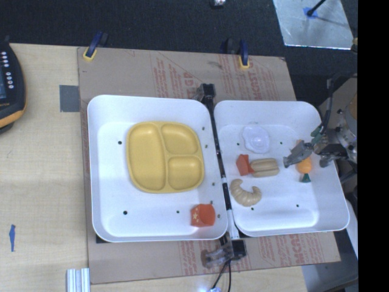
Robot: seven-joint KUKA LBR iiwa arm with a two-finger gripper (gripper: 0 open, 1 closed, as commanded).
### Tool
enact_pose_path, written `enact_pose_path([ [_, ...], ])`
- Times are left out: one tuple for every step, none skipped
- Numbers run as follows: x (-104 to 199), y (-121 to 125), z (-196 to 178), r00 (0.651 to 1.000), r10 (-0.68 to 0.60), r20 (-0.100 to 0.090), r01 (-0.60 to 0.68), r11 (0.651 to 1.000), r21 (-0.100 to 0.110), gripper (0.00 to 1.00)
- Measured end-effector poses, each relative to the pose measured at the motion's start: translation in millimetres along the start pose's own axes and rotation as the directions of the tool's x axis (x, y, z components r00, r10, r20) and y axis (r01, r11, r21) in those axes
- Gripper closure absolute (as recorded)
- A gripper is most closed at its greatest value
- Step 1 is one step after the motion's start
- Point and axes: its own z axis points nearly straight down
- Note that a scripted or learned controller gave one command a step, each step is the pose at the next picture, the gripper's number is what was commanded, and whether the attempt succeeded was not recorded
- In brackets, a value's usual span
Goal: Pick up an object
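Observation:
My gripper hangs over the right side of the right bin, coming in from the right edge. Its dark fingers stand apart, so it is open. A small orange toy carrot with a green tip lies just under the left finger; I cannot tell whether they touch. To its left lie a beige bun, a small red block, a tan croissant and a clear round lid.
The left bin holds a yellow divided plate and a red-orange block near its front right corner. Clamps and a centre bracket line the bins' edges. A pendant sits at the far left.

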Motion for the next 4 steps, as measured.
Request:
enact_pose_path([
  [52.5,22.1,149.7,1.0,-0.005,-0.003,0.005,1.0,0.004,0.0],
  [17.0,89.0,147.2,1.0,-0.001,0.003,0.001,1.0,-0.007,0.0],
  [17.9,99.2,147.4,1.0,-0.001,0.001,0.001,1.0,-0.004,0.0],
  [5.8,83.3,148.0,1.0,0.003,0.0,-0.003,1.0,0.002,0.0],
])
